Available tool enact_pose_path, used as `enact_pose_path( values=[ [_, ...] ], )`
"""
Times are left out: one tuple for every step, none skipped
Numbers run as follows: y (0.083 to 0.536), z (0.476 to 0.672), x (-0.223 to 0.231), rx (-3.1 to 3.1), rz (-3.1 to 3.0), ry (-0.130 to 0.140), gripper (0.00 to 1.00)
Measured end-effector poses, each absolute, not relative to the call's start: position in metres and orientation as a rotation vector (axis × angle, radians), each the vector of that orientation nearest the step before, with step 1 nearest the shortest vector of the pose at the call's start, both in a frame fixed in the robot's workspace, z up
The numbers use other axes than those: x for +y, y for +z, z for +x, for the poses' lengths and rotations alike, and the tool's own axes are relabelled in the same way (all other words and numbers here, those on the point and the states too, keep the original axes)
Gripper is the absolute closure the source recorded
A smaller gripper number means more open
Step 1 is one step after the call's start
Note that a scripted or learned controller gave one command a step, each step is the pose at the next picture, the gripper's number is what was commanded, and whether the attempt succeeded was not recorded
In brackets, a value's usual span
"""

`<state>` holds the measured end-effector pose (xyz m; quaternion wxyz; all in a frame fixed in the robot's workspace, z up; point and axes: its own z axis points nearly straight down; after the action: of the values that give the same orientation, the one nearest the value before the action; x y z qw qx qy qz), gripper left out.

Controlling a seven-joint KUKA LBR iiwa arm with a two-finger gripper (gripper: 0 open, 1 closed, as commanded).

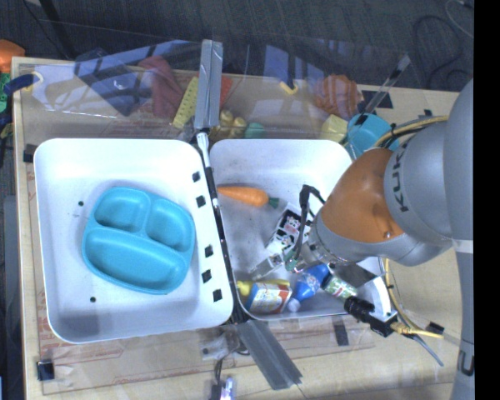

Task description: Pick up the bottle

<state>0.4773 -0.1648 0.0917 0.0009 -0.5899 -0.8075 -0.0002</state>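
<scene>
One fixed camera looks down at a slant on the bench from above, taking in both white bins side by side. The gripper sits right of centre, the left bin lying to its left, the arm entering from its right.

Lighting even, fairly bright overhead. The two shallow white plastic bins read near blown-out w/ soft grey shadow along their inner walls. Clear plastic sheet behind the bins shows bluish glare streaks. Dark floor beyond it underexposed. Overall img slightly soft, low-res; small items near bins' front edge blurry.
</scene>
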Motion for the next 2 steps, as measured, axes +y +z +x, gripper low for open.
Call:
enact_pose_path(
  values=[
    [0.0936,0.4821,-0.2042,-2.222,-2.229,-0.003,0.0],
    [0.0924,0.4787,-0.1985,-2.48,-1.928,-0.002,0.0]
  ],
)
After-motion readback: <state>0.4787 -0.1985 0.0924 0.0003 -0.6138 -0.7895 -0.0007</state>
